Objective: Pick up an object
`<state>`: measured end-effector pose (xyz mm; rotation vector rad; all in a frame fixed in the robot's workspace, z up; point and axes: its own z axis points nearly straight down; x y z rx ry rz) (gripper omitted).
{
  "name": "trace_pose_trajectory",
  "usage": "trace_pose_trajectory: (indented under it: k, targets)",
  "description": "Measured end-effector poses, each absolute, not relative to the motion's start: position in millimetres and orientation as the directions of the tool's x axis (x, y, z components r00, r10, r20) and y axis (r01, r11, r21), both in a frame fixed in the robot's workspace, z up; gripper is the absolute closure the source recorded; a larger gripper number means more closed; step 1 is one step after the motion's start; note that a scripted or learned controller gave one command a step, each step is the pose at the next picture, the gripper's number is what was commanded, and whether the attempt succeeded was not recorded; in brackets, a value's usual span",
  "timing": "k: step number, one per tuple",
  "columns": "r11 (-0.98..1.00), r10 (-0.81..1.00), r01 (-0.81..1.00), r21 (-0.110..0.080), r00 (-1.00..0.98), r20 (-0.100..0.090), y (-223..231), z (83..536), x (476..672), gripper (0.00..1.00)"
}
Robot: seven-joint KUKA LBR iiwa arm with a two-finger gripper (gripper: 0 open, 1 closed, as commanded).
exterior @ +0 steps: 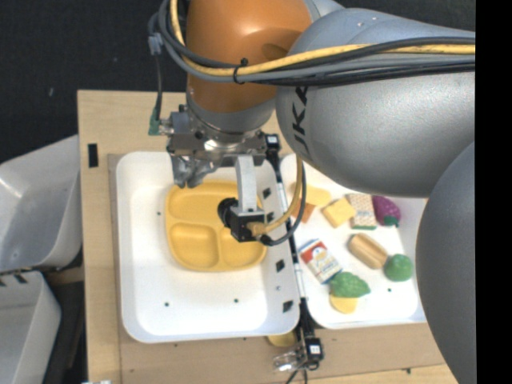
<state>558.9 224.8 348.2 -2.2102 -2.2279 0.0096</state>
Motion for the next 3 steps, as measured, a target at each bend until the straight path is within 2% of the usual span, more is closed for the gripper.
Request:
trace_pose_trajectory:
  k: [1,2,3]
  targets:
    - [-0.001,1.000,1.000,0.002,0.001,0.000,170,394,550.2,1.00]
    - [0.008,1.000,1.000,0.011,-0.008,0.005,203,496,520.6,1.00]
    - [-0.001,1.000,1.000,-0.005,0.001,-0.002,161,450,488.6,1.00]
